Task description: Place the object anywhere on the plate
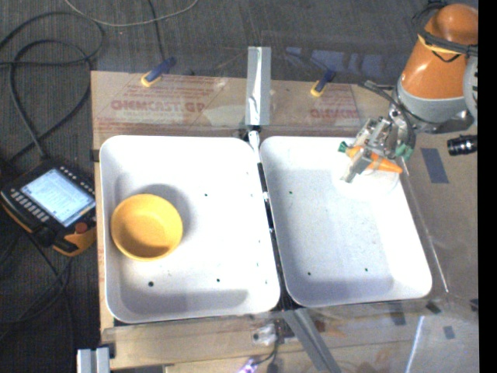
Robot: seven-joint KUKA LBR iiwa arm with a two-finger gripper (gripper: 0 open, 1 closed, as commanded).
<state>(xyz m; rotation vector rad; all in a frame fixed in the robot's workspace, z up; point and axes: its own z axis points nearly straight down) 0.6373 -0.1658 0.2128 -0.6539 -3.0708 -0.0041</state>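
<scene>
A yellow plate (147,225) lies in the left white bin (225,278), toward its left side. My gripper (370,158) hangs over the far right corner of the right white bin (349,270). A small orange carrot-like object (384,162) with a green end sits crosswise between the fingers, and the gripper is shut on it. It appears lifted a little off the bin floor, with a faint shadow beneath. The arm's orange band (439,53) is above it at the upper right.
A metal post (258,84) stands at the back between the two bins. A handheld control pendant (53,202) lies on the floor left of the bench. Cables run across the floor at the upper left.
</scene>
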